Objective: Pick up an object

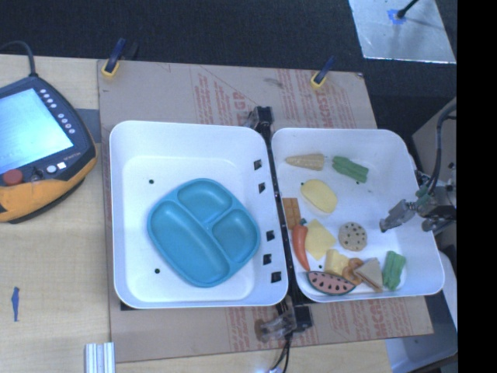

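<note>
Starting from the near rim of the right bin [365,295], we found the toys crowded at its 6 o'clock: a watermelon slice [331,282], a sandwich wedge [370,273], cheese [336,262] and a green piece [394,270] standing on end. We saw the gripper [404,214] at the bin's 3 o'clock edge, pointing inward toward 9 o'clock; whether it was spread or pressed together we could not tell, and nothing showed between its tips. We judged the cookie [352,236] the nearest target, lying at about 8 o'clock from the gripper with bare floor between them and around it. Farther off, at 11 o'clock, the pickle [350,169] lay slantwise, corn [305,162] beside it. The blue plate [203,231] sat in the left bin [124,208].
</note>
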Robot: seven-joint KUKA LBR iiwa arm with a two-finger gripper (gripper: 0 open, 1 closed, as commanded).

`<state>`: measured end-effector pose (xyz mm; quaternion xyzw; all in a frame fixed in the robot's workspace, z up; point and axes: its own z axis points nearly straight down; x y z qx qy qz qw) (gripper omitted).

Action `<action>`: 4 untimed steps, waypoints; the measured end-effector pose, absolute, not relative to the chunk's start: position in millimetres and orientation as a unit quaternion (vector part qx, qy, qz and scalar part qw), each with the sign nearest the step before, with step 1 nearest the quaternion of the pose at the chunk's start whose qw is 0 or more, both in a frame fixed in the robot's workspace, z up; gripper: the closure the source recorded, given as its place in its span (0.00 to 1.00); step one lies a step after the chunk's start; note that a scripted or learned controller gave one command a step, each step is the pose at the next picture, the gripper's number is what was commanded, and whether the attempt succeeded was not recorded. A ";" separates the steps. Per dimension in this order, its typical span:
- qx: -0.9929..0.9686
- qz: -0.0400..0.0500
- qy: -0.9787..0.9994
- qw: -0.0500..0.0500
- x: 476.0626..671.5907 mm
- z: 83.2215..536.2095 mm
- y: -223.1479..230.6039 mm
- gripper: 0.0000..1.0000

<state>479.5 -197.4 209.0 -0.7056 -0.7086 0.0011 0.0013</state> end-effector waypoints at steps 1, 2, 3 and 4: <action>-0.703 0.000 -0.711 0.001 532.5 87.8 -131.6 0.00; -0.704 -0.001 -0.711 -0.001 588.8 92.7 -100.5 0.00; -0.704 0.001 -0.710 0.001 586.6 103.6 -103.9 1.00; -0.704 0.001 -0.710 0.001 586.4 103.2 -103.9 0.00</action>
